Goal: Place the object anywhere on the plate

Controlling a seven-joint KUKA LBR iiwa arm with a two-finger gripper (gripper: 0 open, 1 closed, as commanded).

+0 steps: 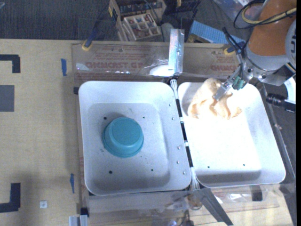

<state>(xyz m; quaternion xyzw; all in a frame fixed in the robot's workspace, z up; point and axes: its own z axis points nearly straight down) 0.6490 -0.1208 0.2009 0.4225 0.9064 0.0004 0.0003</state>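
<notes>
Wood tabletop (pixel 33 140) carrying two white bins side by side, clutter beyond the far edge. Left bin (pixel 94 98): teal plate (pixel 123 136), upside down, left of centre, bare floor all round it. Right bin (pixel 263 168): pale crumpled object (pixel 207 105) in the far-left corner, near the shared rim; near half bare. Hand (pixel 225 91) low over the object's right part, touching or just above it. Finger state: cannot tell. Grip not visible.
</notes>
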